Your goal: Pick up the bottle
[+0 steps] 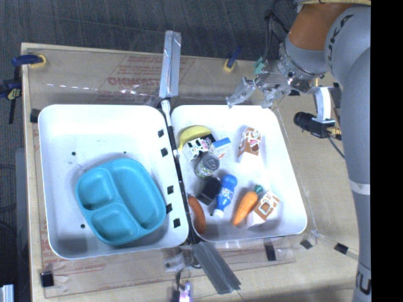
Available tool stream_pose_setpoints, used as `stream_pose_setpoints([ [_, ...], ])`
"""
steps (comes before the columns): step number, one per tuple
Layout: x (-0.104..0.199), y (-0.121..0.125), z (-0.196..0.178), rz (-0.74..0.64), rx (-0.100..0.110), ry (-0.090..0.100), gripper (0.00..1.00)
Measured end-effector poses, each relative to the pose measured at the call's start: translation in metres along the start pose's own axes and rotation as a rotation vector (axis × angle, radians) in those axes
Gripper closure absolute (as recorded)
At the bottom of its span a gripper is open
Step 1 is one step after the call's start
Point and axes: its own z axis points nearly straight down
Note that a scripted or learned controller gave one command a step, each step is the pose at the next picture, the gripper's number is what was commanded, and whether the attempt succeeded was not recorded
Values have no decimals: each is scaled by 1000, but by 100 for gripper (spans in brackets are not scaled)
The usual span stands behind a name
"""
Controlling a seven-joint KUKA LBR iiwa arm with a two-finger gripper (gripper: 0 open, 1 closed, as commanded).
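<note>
bottle [224,194] lies slantwise, cap down-left.

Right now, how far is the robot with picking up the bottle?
Nothing looks done yet. The blue bottle lies in the right bin, between a black block and a toy carrot. The gripper hangs open above the bin's far rim, apart from the bottle, with nothing between its fingers. Reaching down, gripping and lifting all remain.
</note>
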Motion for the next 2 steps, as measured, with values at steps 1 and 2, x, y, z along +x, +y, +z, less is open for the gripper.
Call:
stream_pose_setpoints([
  [1, 3, -9, 133, -19, 1, 0, 0],
  [2, -25, -29, 133, -2, 0, 0, 0],
])
